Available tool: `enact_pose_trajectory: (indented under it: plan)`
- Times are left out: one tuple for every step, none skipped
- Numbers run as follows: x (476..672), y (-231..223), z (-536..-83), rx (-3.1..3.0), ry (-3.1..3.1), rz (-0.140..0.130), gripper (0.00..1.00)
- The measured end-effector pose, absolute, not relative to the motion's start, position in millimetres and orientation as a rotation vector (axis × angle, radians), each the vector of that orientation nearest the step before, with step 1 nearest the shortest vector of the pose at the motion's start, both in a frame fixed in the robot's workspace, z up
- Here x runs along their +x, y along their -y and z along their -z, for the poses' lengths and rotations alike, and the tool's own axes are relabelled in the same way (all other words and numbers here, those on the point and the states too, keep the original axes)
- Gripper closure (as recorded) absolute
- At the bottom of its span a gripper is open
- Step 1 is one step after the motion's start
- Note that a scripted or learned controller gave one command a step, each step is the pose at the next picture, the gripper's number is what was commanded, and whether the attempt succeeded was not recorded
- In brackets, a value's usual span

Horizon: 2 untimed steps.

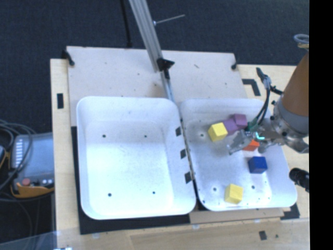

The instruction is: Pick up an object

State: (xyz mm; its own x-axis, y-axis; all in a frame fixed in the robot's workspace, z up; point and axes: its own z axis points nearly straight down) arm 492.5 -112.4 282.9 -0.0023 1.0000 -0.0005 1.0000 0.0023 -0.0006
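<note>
Right bin [208, 202], busy end of the bench. Gripper [240, 141] hung low near bin centre, arm entering from 3 o'clock, wrist tilted toward 9. Fingers: spread or closed, impossible to tell; metal blurred against the white floor. Nothing seen between them, so no hold claimed.

Orange block [252, 145] touching or just under the gripper on its 3 o'clock side, partly hidden by the wrist; probably the target, judging by how closely the tool sat over it. Green glint just above it, likely a light on the tool rather than an object.

Yellow cube [218, 131] at 10 o'clock from the gripper, near. Two purple cubes [235, 122] at 11 to 12 o'clock, touching each other, the nearer one against the yellow cube; a crowded cluster, poor room for fingers there. Blue cube [257, 164] at 5 o'clock, apart, free on all sides. Second yellow cube [234, 194] at 6 o'clock, well apart, near the bin's lower rim.

Left bin [88, 113] at 9 o'clock, flecked with specks.

Pick judged under way, at the descent or closing stage, lift not yet done. Risk: block nudged aside instead of gripped.
</note>
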Motion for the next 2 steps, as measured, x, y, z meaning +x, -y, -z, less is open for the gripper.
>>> enact_pose_trajectory:
  plan:
    - [492.9, 112.9, -284.3, -2.227, 2.221, 0.002, 0.0]
    - [492.4, 115.9, -241.9, -2.222, 2.217, -0.004, 0.0]
